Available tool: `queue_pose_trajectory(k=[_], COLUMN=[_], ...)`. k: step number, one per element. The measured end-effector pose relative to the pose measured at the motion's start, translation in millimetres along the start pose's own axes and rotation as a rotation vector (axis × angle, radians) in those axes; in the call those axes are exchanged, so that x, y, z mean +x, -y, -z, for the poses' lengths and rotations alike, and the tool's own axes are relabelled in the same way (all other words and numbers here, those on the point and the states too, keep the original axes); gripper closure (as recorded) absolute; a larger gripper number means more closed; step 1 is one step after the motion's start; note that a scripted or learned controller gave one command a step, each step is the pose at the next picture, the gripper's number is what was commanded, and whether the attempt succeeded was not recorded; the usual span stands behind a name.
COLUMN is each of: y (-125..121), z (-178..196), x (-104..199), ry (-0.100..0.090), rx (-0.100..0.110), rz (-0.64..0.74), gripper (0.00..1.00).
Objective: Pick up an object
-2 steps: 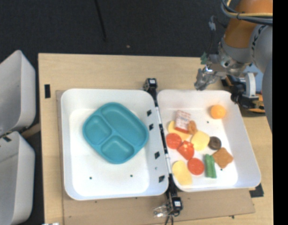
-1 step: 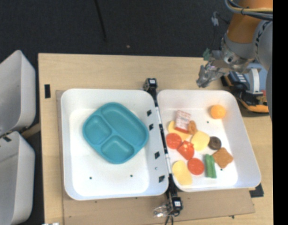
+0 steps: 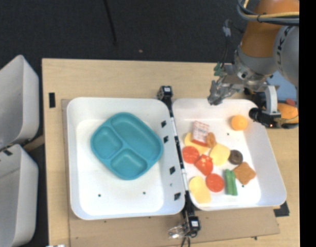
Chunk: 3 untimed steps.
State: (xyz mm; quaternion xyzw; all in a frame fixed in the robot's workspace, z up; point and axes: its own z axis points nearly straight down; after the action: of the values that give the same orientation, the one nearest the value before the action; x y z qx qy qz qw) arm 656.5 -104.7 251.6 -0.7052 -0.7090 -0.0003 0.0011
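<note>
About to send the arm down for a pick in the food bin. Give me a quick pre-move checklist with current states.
1. Gripper above the right bin, near its far rim: ok.
2. Nothing between its fingers: ok.
3. Finger opening: cannot tell.
4. Orange ball lies apart from the other food, an easy target: ok.
5. Remaining toy food clustered and touching, a clean single grasp looks doubtful: not ok.
6. Blue tray lies in the left bin, outside the pick area: ok.

gripper (image 3: 215, 98) above right bin (image 3: 271, 189) far rim; teal tray (image 3: 126, 145) in left bin (image 3: 81, 189).
</note>
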Motion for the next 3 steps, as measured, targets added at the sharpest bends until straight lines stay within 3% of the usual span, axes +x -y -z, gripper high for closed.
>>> queue_pose_trajectory(k=[2, 3], y=[76, 102], z=[6, -8], x=[78, 113], ry=[-0.001, 0.001], rx=[0.001, 0.003], rz=[-0.001, -0.002], gripper=[1.00, 1.00])
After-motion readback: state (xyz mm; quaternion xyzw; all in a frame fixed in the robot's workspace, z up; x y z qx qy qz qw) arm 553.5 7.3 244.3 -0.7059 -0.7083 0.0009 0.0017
